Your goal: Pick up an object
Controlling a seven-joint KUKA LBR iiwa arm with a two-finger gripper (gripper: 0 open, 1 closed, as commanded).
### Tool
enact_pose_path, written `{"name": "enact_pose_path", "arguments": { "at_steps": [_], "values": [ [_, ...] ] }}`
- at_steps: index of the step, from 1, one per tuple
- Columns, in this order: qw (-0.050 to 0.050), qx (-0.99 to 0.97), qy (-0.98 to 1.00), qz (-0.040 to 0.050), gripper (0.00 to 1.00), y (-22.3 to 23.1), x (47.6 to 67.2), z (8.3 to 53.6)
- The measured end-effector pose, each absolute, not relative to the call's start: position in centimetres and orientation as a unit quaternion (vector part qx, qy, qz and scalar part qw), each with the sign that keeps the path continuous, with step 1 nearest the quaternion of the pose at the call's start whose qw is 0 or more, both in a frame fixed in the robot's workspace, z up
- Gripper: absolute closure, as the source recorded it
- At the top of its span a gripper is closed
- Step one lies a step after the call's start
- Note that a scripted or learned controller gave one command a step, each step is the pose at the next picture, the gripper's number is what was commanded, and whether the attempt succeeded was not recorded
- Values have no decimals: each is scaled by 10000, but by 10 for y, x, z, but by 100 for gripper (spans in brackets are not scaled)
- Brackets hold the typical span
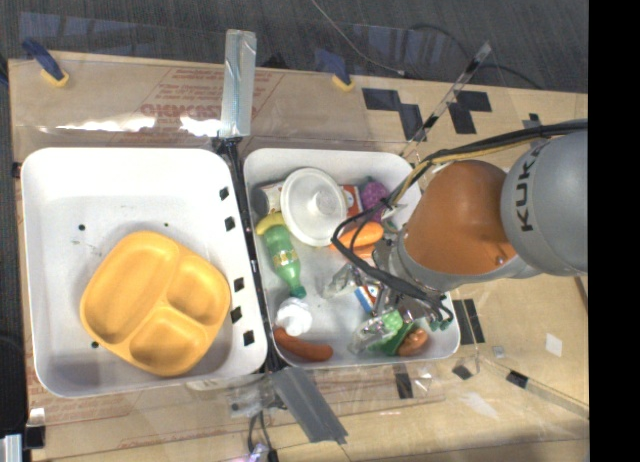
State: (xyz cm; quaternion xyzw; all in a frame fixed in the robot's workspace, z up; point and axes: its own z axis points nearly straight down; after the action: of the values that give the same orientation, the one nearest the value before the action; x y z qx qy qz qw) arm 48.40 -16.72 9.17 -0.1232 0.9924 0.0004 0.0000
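Grey arm with orange wrist band (455, 220) reaches in from right, hangs low over right white bin (322, 162), where clutter sits: pick targets here.
Gripper (385, 295) buried in cables above lower right corner of bin; grip state cannot tell.
Near it: crumpled clear-and-green wrapper (385, 330), likely target by position.
Further left: green plastic bottle (285, 260), brown sausage-shaped toy (303, 350), white round cup (313, 205).
Left white bin (60, 175) holds yellow divided plate (155, 300), likely drop side.
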Motion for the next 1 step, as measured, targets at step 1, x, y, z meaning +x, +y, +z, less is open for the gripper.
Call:
{"name": "enact_pose_path", "arguments": {
  "at_steps": [1],
  "values": [
    [9, -2066, 9784, 1, 0, -176, 564, 92]
  ]
}}
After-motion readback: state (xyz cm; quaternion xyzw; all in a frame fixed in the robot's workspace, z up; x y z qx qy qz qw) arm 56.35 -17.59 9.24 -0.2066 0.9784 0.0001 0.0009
